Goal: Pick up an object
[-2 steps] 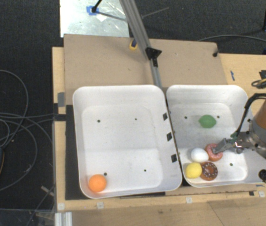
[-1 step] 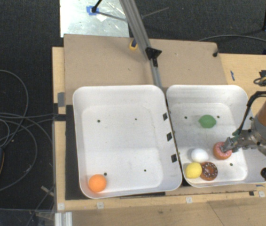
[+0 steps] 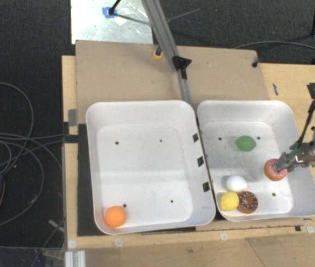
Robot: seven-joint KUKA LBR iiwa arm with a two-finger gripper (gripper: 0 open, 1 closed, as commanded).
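Setting: tabletop [image 3: 224, 77] of pale wood carried two shallow white bins side by side, seen from above at a slant.
Left bin: left bin [image 3: 141, 115] held an orange ball [image 3: 115, 216] in its near left corner, close to the front wall.
Right bin: right bin [image 3: 241, 115] held five small things, all in its middle and near half.
Green item: a green rounded object [image 3: 246, 143] lay near the middle of the right bin, apart from the others.
Near cluster: a white ball [image 3: 236, 183], a yellow ball [image 3: 229, 201] and a dark brown ring-shaped donut [image 3: 247, 202] sat close together by the front wall; the yellow ball and the donut were just beside each other, with the white ball just behind them.
Pink item: a pink-orange ring-shaped object [image 3: 274, 170] lay toward the right side of the right bin, right of the white ball.
Arm: it reached in from the right edge over the right bin's rim.
End effector: end effector [image 3: 284, 164] sat low at the pink-orange object, its tip overlapping that object's right side; how far its jaws stood apart, and whether they gripped anything, could not be made out.
Elsewhere: a grey pole [image 3: 166, 35] slanted across the far tabletop, and black cables [image 3: 13, 143] lay on the dark floor to the left.
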